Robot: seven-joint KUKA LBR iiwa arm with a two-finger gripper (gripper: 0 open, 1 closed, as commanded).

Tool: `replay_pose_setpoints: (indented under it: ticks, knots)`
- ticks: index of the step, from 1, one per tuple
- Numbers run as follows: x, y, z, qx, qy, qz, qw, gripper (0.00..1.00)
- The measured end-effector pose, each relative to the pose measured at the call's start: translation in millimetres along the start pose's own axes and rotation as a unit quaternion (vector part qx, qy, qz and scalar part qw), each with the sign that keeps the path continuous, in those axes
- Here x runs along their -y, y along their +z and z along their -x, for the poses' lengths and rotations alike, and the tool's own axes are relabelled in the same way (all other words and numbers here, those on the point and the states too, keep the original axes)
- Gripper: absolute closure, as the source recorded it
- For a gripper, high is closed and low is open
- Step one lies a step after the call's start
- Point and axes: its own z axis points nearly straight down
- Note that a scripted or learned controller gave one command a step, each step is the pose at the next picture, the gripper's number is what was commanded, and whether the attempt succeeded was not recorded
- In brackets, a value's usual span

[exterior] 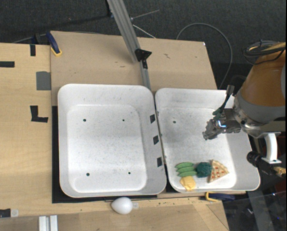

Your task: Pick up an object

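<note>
The bench (pixel 110 57) carries two white bins side by side. The left bin (pixel 105 138) sits next to the right bin (pixel 191 105), their inner rims touching. My arm (pixel 264 90) reaches in from the right, its orange band above the wrist, over the right bin's far half. My end effector (pixel 212 131) hangs over the bin's middle, well apart from the toys; whether it is wide or narrow I cannot tell. At the bin's near edge lies a cluster: a pizza slice (pixel 217 170), just beside it a dark green lump (pixel 203 168), then a green pod (pixel 184 167) and a yellow piece (pixel 188 182). A white egg (pixel 122 205) rests on the bench below the left bin.
</note>
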Motion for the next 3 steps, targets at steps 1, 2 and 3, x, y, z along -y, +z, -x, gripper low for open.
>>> replay_pose_setpoints:
  ticks: [1,2,3]
  knots:
    - [6,1,-57,0.000,-0.001,0.000,1.0000,1.00]
    - [1,14,-115,0.000,-0.001,-0.001,1.0000,1.00]
    - [-11,19,-162,0.000,-0.001,0.000,1.0000,1.00]
